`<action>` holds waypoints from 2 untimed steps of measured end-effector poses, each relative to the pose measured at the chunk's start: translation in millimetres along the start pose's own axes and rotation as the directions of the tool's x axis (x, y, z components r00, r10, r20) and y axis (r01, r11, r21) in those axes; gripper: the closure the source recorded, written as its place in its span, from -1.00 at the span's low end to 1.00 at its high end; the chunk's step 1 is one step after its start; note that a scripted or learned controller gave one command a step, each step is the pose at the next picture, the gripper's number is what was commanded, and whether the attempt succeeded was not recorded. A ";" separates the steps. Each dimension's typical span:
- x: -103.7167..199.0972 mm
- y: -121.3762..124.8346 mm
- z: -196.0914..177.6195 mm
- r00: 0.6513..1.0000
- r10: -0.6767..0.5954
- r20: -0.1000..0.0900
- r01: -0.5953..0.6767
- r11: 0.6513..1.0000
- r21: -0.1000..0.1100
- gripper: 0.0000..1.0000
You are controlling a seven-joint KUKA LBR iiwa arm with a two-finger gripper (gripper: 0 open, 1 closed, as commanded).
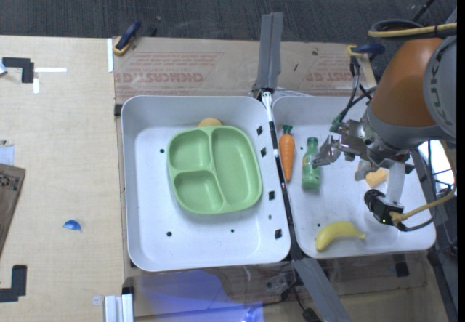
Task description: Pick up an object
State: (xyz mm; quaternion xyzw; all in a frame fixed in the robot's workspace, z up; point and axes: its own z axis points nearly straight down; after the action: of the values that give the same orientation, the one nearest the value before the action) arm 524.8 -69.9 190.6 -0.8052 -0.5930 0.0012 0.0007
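In the right bin (407, 237) an orange carrot (287, 155) lies along the left wall. A green bottle (311, 166) stands just right of it, and a yellow banana (339, 235) lies near the front. My gripper (344, 161) hangs over the middle of this bin, just right of the bottle, open, with nothing between its fingers. One fingertip (325, 154) is close to the bottle's upper part. A small yellow-orange piece (375, 178) shows beside the other finger, partly hidden by the arm.
The left bin (145, 240) holds a green divided plate (215, 168), with a small orange thing (210, 123) peeking out behind it. A black connector on a yellow cable (381, 208) hangs from the arm over the right bin. A central divider (276, 168) separates the bins.
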 end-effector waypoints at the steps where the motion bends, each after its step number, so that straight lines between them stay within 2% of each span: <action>1: -16.7 28.8 99.5 0.979 -0.205 0.000 0.205 0.979 0.000 -1.00; 2: -18.5 28.4 91.6 0.980 -0.201 0.000 0.201 0.980 0.003 1.00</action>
State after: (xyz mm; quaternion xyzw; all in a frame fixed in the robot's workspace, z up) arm 546.2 -96.1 99.0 -0.7413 -0.6711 0.0021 0.0019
